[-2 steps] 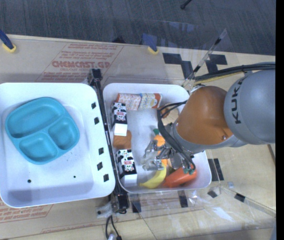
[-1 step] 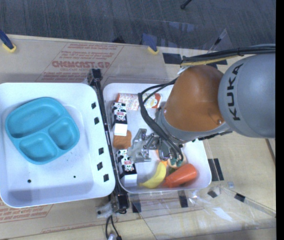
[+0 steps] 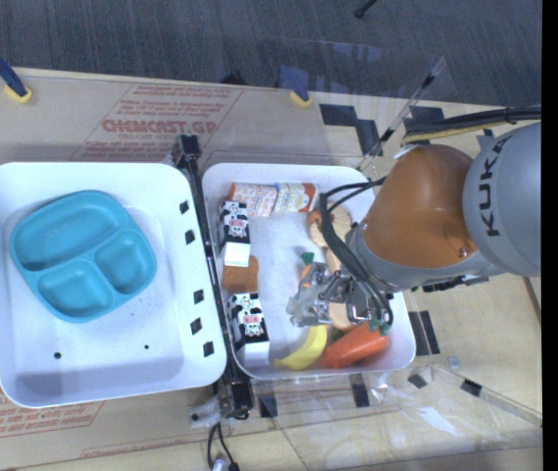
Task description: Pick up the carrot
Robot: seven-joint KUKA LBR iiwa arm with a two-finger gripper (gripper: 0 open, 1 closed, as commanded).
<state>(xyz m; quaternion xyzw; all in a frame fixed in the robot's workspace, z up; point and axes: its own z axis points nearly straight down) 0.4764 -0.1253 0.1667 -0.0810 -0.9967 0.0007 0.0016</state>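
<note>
Two white bins are seen side by side on the bench. The left bin [image 3: 24, 361] fills the left half of the frame, and a blue tray [image 3: 80, 253] with three compartments is laid in its upper part.

The right bin [image 3: 288, 371] is placed right of centre. Along its left wall, two cow-print cartons [image 3: 235, 222] [image 3: 250, 322] are lined up with a white block [image 3: 236, 255] and a brown block [image 3: 241, 278] between them. A flat packet [image 3: 269, 198] is set against its top wall.

The carrot [image 3: 359, 344] is found in the lower right corner of the right bin, lying flat, just beside a banana [image 3: 303, 351] on its left.

The arm [image 3: 426, 219] is reached in from the right, its orange band hanging over the bin's right side. The gripper [image 3: 332, 302] is lowered just above the banana and the carrot's left end. Whether the fingers are released or clenched cannot be told, since they are lost in metal parts and cables. The carrot is not seen between them.
</note>
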